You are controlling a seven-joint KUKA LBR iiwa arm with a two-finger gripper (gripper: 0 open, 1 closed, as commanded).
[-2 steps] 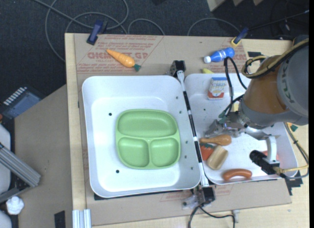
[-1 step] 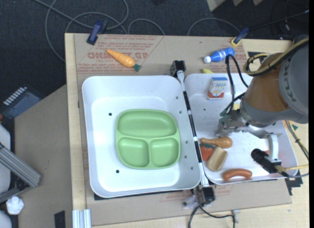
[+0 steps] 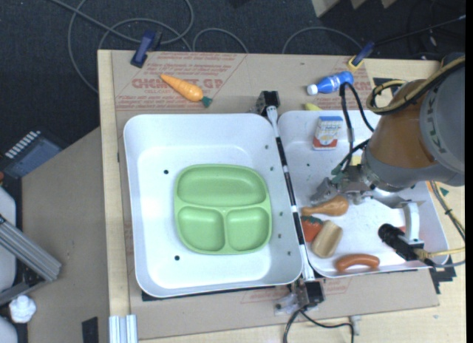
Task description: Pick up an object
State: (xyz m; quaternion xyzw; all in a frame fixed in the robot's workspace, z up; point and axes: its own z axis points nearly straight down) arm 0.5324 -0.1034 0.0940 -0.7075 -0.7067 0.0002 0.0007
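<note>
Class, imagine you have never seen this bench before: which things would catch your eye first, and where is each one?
The green tray stands out first, lying alone in the left bin. Next comes the arm with its orange band, reaching in from the right over the right bin, where toy foods cluster near the front, among them a sausage. A toy carrot lies on the cardboard behind the left bin.

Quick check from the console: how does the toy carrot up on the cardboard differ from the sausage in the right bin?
The toy carrot is orange with a green stem end; the sausage is reddish brown all over. The carrot tapers to a point, while the sausage is rounded at both ends. The carrot lies on the cardboard behind the bins; the sausage lies inside the right bin, near its front edge. Both lie flat, apart from the tool.
</note>
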